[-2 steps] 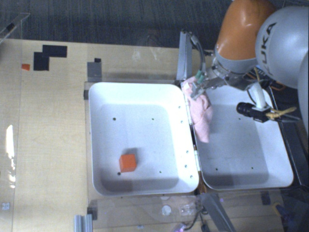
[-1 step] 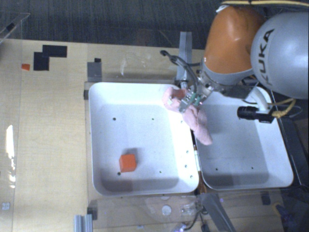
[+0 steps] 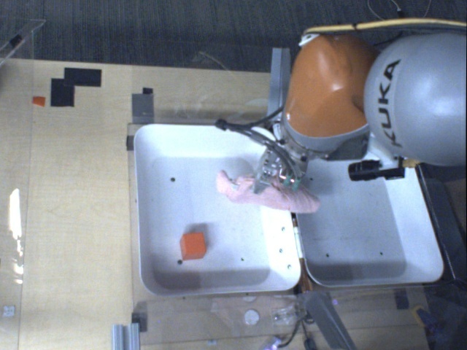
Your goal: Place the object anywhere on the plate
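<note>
A small orange cube lies on the floor of the left bin, toward its front left. A flat pink plate stretches from the middle of the left bin to the seam between the two bins, its right end over the divider. My gripper hangs under the orange wrist band, right over the plate's middle and close to its surface or touching it. Part of the plate is hidden by the gripper. The cube sits well apart from it, down and to the left.
The right bin lies beneath the arm's big grey and orange body. A black cable runs from the wrist toward the left bin's back wall. Black and orange markers sit on the wooden bench at far left.
</note>
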